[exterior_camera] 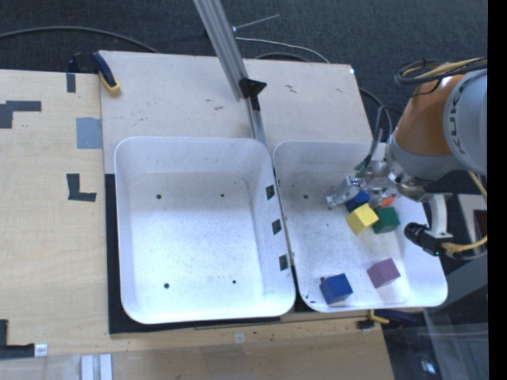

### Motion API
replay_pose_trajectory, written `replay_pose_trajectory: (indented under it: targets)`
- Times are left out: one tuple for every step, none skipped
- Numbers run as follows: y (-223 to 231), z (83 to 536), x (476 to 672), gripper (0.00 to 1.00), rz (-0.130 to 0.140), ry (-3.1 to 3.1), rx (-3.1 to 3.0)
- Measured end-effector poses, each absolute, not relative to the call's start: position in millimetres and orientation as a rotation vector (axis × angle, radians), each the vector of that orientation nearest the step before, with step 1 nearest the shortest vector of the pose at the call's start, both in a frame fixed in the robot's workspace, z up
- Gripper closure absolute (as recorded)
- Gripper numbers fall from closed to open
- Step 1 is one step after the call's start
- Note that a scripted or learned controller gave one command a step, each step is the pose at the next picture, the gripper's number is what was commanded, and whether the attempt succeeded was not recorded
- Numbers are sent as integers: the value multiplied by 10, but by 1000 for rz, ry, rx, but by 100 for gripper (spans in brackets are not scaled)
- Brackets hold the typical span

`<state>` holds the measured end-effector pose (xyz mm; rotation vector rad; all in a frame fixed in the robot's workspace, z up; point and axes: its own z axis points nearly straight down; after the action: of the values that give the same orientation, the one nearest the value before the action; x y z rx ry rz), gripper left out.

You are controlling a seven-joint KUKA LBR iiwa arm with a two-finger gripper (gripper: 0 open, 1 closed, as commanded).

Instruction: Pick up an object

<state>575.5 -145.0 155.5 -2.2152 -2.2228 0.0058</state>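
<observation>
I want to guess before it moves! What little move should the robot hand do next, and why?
Probably a small shift toward the yellow block and then down. The hand sits low in the right bin, just above and left of that block, with a green block close beside it. I can't see anything held between its fingers, so it likely needs to line up over one block first.

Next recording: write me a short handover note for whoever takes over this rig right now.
Gripper: low inside the right bin, at its upper right, next to the block cluster. Whether it is open or shut cannot be told from this view; nothing is visibly held.
Objects, all in the right bin: yellow block and green block side by side just below the gripper; a blue piece right at the gripper; purple block and blue block near the front edge.
Done: approach to the cluster.
Left: grasp and lift an object.
</observation>
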Motion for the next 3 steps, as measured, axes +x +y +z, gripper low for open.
replay_pose_trajectory:
  targets:
    - [-1594, 1142, 6101, 0, -13, -2238, -2232]
    - [-1754, 1066, 6644, 0, -11, -2239, -2231]
    - [-1747, 1200, 6659, 100, -17, -2248, -2234]
